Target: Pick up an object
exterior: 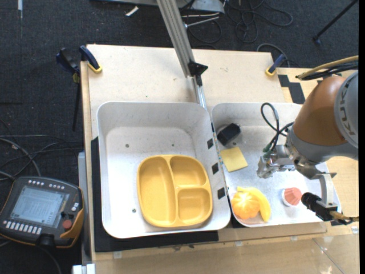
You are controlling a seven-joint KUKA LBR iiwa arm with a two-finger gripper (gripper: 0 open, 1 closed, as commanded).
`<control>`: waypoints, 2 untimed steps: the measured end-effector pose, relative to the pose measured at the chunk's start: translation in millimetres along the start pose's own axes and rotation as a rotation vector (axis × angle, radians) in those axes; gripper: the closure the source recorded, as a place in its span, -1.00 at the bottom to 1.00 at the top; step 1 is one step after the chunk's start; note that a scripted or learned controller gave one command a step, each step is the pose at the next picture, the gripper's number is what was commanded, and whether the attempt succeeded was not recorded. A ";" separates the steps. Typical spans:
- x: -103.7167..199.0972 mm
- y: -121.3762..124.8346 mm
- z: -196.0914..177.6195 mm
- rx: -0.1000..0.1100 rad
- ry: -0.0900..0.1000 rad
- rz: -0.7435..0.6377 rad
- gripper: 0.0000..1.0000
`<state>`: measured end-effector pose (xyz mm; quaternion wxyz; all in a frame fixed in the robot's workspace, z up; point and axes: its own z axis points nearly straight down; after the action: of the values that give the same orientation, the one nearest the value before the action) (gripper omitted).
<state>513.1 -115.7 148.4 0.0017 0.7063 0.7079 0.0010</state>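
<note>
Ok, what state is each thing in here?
Yellow tray: upright, nothing in its compartments, in left bin.
Orange: resting beside banana, right bin.
Yellow pad: lying flat.
Black block: resting.
Gripper: above right bin.

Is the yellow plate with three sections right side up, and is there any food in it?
Right side up and empty. The yellow plastic divided plate lies flat in the left white bin, its three hollows facing up, showing bare yellow.

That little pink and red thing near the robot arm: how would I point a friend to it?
Start at the right-hand white bin and go to its near right corner. The small round pink-red object lies there, just right of the orange and yellow fruit. It is the bin's one pink item; the neighbours are yellow, orange or black.
</note>
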 end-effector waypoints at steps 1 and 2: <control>3.0 -7.8 -55.7 -0.001 0.000 0.000 1.00; 3.1 -6.6 -68.4 0.001 0.000 -0.001 1.00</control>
<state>506.2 -112.5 216.8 0.0014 0.7061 0.7081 0.0007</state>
